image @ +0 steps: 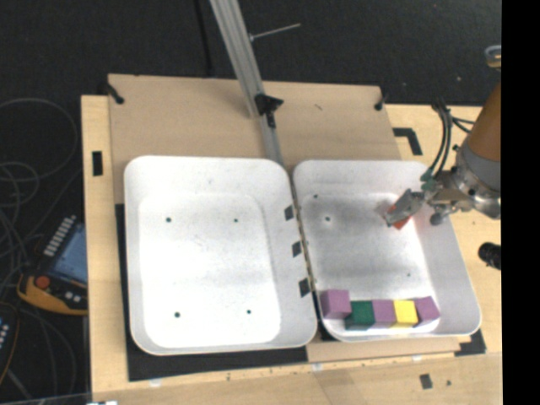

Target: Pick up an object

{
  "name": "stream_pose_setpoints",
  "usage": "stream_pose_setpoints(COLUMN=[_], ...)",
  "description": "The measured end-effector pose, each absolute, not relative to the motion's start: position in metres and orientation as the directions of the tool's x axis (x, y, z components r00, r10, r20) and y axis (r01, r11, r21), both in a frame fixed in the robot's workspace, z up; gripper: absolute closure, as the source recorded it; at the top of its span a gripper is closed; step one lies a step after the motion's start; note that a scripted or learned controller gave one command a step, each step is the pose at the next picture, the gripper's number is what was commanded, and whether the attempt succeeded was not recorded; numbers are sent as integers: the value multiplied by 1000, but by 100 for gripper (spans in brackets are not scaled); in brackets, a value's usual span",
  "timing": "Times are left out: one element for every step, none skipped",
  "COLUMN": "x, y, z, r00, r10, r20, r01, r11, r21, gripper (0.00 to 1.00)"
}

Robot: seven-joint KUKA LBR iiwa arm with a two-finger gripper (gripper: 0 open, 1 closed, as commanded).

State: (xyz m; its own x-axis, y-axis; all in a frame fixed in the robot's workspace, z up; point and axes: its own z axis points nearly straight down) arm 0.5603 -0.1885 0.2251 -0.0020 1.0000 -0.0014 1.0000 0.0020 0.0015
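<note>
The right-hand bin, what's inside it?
Inside the right bin, a row of blocks lies along the near wall: purple, green, another purple, yellow, purple. The gripper hangs over the bin; its tip covers the floor beneath.

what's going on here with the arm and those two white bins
A robot arm reaches in from the right over the right bin, with its gripper hanging above the upper part of that bin. Something small and red shows at the gripper's tip, but it is too blurred to tell whether it is held. A row of blocks sits along the bin's near edge: purple, green, purple, yellow and purple. None of these blocks is being touched. The left bin lies beside it.
</note>
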Motion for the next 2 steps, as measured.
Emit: stream_pose_setpoints(x=[531,528], y=[-178,-212], z=[330,173], r00=[-4,1], r10=[1000,1000], r20=[-4,0], r01=[1000,1000], r11=[4,-1], r21=[11,-6], gripper=[0,0])
